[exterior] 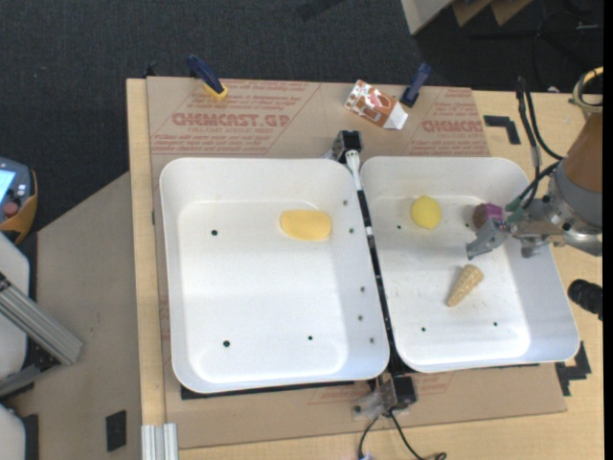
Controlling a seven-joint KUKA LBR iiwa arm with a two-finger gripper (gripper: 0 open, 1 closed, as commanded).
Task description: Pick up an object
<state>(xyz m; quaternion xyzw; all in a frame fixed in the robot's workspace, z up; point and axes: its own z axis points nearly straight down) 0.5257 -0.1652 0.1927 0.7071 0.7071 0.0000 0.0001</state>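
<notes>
arm is reaching in from the right, with the hand (490,230) hanging low over the right-hand shallow white bin (536,338), near its far right part. cannot tell whether it is spread or pressed together; the tips are blurring into one grey shape.

a small purple-brown rounded object (486,214) is sitting right against the hand's upper side, touching or nearly so; cannot tell if it is being gripped.

a tan ice-cream-cone-shaped toy (465,284) is lying on its side just below the hand, apart from it. a yellow lemon-like ball (426,213) is resting to the left, near the bin's far wall. a flat yellow oval piece (306,225) is lying in the left-hand white bin (192,353), well apart.

risks, as judged:
- hand is likely nudging the purple-brown object sideways rather than closing around it.
- the round ball is liable to roll off if clipped.
- the cone's taper is inviting a slip out of a squeeze.
- working close to the bin wall is risking a scrape on the rim.
</notes>
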